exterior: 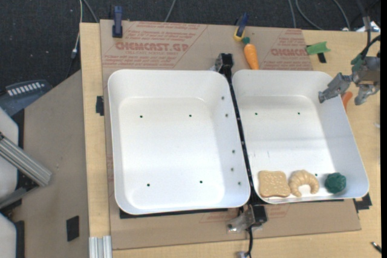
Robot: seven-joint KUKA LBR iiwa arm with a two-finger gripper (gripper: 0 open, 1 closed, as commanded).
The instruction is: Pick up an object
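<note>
Camera view has the end effector [346, 92] hovering at the far right rim of the right bin [290, 130], fingers spread apart, nothing in them. Pickable stuff sits along the near edge: toast [273, 184], croissant [303, 182], green ball [335, 182]. So the ball's closest, almost straight toward the camera from it.

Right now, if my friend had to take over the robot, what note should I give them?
Pincer: open, holding nothing, at the right bin's far right rim.
Things: a toast slice, a croissant and a dark green ball sit in a row along the right bin's near edge. A toy carrot lies on the bench beyond the bins.
Done: nothing picked up yet.
Left: reach down, grip one item, lift it.
</note>
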